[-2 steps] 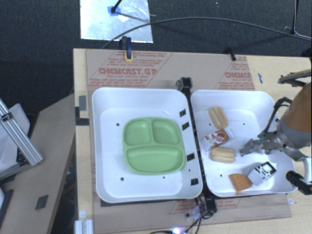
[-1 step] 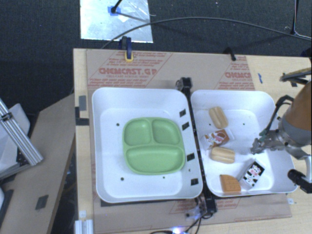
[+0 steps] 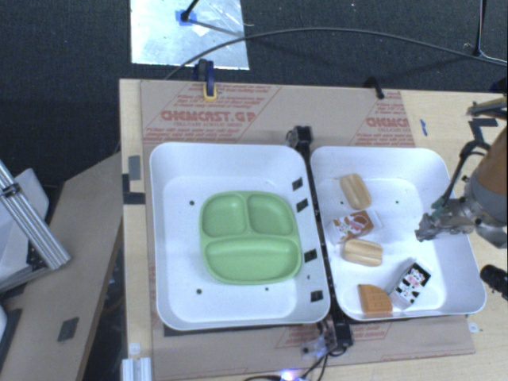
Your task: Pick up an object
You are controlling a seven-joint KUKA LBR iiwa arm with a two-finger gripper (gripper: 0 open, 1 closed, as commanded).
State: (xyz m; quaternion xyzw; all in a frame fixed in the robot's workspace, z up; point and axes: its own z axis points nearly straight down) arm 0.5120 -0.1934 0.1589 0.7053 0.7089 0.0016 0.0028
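The right bin holds several small items: a tan bread roll at the back, a red and white packet, a second tan roll, an orange-brown wedge at the front, and a black and white carton. My gripper hangs at the right side of this bin, over bare white floor, right of the packet and above the carton. Nothing shows between its fingers.
The left bin holds a green divided tray. Black clips run along the ridge between the bins. The arm comes in over the right bin's right rim. Cardboard lies under both bins.
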